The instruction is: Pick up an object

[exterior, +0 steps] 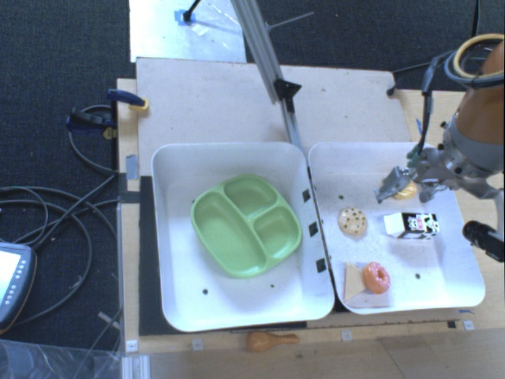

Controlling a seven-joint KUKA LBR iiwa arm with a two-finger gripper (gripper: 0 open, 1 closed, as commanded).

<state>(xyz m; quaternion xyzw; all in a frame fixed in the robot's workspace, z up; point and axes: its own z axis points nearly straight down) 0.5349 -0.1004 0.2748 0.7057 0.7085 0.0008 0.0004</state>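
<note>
At right bin (473,290) near edge: donut (376,278) on tan card | mid: cookie (353,221), milk carton (412,225) lying left-right | far: hand (392,188), state unreadable, touching or just above yellow object (406,191), likeliest target.

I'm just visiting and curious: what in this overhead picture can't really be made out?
- Gripper: in the camera view its fingers are a grey blur, so open or shut is unclear.
- Yellowish item: partly covered by the gripper, so unidentifiable.
- Small carton: its print is too small to read.
- Arm: cut off by the right edge.
</note>
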